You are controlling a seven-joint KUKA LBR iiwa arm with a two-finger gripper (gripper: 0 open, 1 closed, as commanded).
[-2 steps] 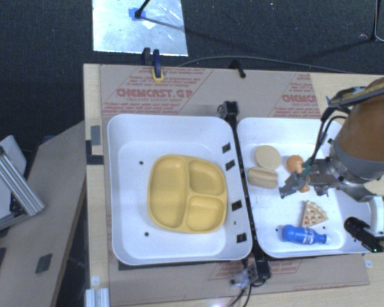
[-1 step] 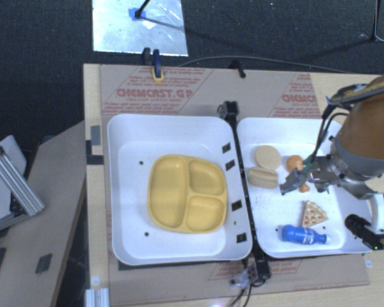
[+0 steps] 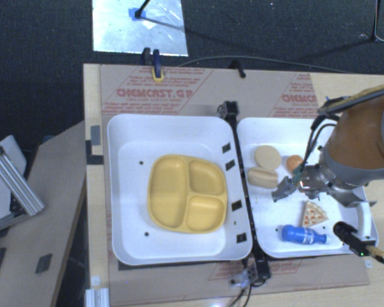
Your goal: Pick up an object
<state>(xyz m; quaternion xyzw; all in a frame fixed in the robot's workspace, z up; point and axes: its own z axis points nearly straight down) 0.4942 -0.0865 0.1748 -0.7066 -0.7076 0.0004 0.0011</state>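
— Bottle [image 3: 304, 235] first: blue, lying on its side near the front wall of the right bin [image 3: 269, 226]. Probably hard plastic, light, smooth and round, so likely to roll or slip. Best taken across the middle of the body, not along its length.

— Noted. And the end effector [image 3: 287, 189]?

— Hanging over the same bin, just beside the roll [image 3: 262, 178], between it and the pizza slice [image 3: 314, 215]. No telling whether wide or narrow from this angle.

— Next in size, then?

— Roll, pale and oblong, close to the divider. Looks like stiff toy food, light. Across the short width for a sure hold.

— Then the bun [image 3: 267, 156]?

— Yes, round and flattish, touching the roll's far side. Hard to grip if too wide; edges only.

— Pizza slice?

— Thin, flat on the floor, near the bottle. Awkward; little to catch except its sides.

— Smallest?

— Orange ball [image 3: 295, 163], partly hidden behind the arm. Probably light, prone to squirting away.
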